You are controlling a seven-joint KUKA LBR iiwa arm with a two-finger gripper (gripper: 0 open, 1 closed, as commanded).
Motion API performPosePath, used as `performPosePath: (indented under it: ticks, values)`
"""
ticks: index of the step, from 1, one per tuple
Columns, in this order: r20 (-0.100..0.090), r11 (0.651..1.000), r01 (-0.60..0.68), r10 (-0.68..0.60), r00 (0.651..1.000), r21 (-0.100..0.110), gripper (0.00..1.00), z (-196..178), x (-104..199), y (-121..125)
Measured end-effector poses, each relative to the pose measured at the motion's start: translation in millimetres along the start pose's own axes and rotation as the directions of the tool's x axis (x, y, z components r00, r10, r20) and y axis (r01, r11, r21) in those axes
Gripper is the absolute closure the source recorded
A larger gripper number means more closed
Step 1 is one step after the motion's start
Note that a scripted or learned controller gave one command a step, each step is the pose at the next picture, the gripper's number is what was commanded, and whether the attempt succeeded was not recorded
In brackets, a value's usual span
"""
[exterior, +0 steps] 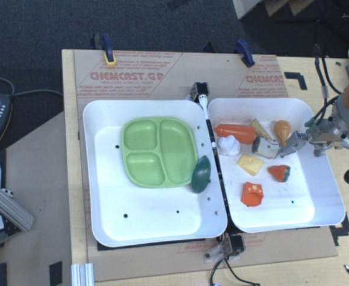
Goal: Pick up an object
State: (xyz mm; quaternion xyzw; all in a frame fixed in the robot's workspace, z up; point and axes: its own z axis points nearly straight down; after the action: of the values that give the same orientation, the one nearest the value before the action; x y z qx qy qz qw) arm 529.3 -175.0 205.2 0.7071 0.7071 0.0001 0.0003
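Observation:
The right bin (pixel 317 210) holds several toy foods: an orange carrot (pixel 235 131), a white lump (pixel 227 143), a yellow block (pixel 250 164), a red-orange pepper (pixel 252 194), a small red piece (pixel 279 172), a tan pear-shaped item (pixel 282 130), a beige wedge (pixel 261 128) and a grey piece (pixel 266 148). My gripper (pixel 305 148) hangs over the right side of this bin, just right of the pear-shaped item and the grey piece. It is open, with nothing between its fingers.
The left bin (pixel 102 207) carries a green divided plate (pixel 160 152), with a dark green object (pixel 200 174) at the plate's lower right corner. The ridge between the bins (pixel 213 154) runs down the middle. Cables hang at the far right.

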Motion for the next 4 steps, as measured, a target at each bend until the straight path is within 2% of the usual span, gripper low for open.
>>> performPosePath:
  ticks: [1,2,3,4]
  values:
    - [-0.003,1.000,-0.001,0.001,1.000,0.008,0.00,64.0,1.5,-1.1]
    - [-0.003,1.000,0.000,0.000,1.000,0.007,0.00,117.6,2.6,-2.6]
    - [0.000,1.000,-0.001,0.001,1.000,-0.001,1.00,103.5,1.6,-0.6]
    - [0.002,1.000,0.001,-0.001,1.000,-0.006,1.00,40.8,3.8,-3.2]
